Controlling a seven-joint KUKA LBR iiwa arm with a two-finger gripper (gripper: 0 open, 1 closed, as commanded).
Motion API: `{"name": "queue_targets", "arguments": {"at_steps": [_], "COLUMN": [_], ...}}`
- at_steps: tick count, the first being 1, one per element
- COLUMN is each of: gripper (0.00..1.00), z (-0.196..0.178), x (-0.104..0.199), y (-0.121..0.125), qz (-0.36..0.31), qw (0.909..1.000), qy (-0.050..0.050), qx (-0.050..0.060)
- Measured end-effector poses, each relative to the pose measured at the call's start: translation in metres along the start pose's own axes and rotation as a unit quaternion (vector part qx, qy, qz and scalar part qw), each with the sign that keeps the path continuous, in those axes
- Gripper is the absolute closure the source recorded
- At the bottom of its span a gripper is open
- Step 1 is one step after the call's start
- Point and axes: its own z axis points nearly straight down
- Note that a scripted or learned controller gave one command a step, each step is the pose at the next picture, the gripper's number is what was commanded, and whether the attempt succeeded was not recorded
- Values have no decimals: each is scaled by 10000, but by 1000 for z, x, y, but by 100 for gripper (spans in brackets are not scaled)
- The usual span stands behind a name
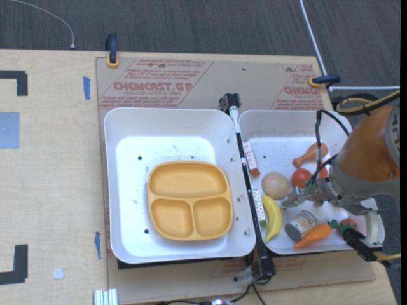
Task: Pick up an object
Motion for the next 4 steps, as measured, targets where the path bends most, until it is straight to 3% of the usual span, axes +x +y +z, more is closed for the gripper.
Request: {"name": "queue_targets", "arguments": {"at_steps": [1, 2, 3, 4], "gripper": [100, 0, 0, 100], "z": [-11, -11, 1, -11], "x": [-7, -7, 21, 20], "y": [1, 0, -6, -3], "qz": [25, 24, 57, 64], "qw": [9999, 9999, 9999, 9999], "qy": [-89, -87, -96, -120], "qx": [-47, -44, -14, -65]}}
